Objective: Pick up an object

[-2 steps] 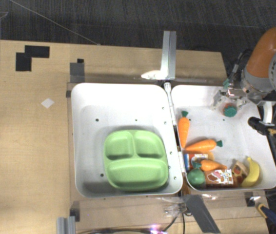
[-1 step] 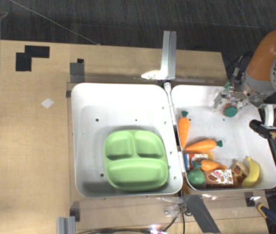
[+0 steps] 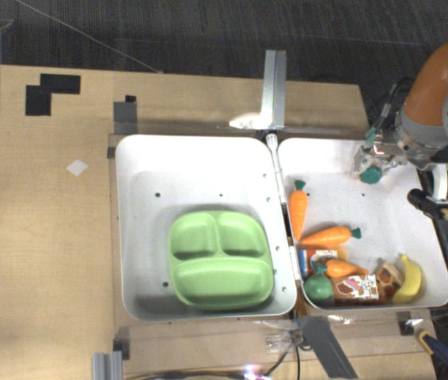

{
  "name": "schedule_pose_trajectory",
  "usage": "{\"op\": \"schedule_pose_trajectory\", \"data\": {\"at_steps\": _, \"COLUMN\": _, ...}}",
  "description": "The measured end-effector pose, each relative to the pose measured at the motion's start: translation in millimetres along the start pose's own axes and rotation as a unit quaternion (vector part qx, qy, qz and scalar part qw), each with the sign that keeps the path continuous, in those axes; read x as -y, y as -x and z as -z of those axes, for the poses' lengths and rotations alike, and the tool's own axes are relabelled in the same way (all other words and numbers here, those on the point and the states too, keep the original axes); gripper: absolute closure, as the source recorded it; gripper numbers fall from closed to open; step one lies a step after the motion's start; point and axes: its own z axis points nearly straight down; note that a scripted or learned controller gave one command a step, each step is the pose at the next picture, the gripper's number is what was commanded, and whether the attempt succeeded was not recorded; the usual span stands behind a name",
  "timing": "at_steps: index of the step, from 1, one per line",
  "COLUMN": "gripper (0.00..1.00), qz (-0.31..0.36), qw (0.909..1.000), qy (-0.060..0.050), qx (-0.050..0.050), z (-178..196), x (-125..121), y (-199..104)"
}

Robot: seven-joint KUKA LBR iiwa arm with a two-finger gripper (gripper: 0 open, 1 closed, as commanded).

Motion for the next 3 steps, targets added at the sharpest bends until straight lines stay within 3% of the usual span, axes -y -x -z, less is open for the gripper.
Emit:
{"op": "schedule_pose_trajectory", "data": {"at_steps": 1, "gripper": 1.0, "qz": -0.026, "qw": 0.9996, "qy": -0.004, "qx": -0.002, "z": 126.5, "x": 30.1, "y": -63.6}}
{"op": "schedule_pose_trajectory", "data": {"at_steps": 2, "gripper": 1.0, "qz": -0.017, "qw": 0.9998, "qy": -0.006, "qx": -0.002, "z": 160.2, "x": 48.3, "y": -58.8}}
{"op": "schedule_pose_trajectory", "data": {"at_steps": 3, "gripper": 1.0, "qz": -0.111, "qw": 0.9938, "qy": -0.008, "qx": -0.002, "z": 103.9, "x": 77.3, "y": -145.9}}
